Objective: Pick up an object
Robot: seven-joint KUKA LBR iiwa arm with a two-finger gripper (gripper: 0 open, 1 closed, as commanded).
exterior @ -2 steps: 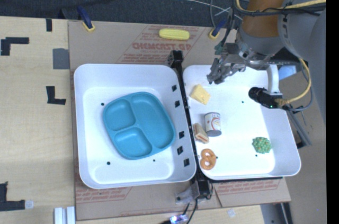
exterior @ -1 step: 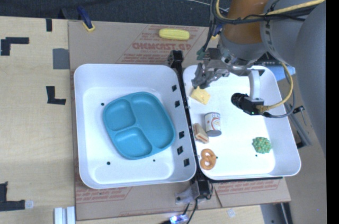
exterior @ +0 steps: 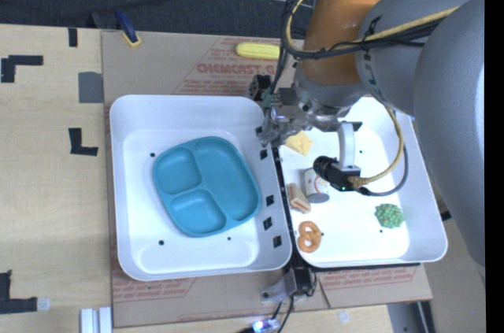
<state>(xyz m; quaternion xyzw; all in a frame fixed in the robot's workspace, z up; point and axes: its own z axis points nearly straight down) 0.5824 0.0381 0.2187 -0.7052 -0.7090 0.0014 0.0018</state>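
Red printing on the cardboard, mostly unreadable.

The cardboard sheet (exterior: pixel 169 60) under the two bins carries red printed lettering along its far edge, just beside the yellow corn cob (exterior: pixel 257 50); it looks like one long word in capitals, but the letters are too blurred to read with any certainty. More red print runs along the sheet's near edge, below the left bin (exterior: pixel 130 166) and below the right bin (exterior: pixel 421 241), in small lines that cannot be made out. The small can (exterior: pixel 317 184) in the right bin has a pale label with a reddish mark, too small to read.
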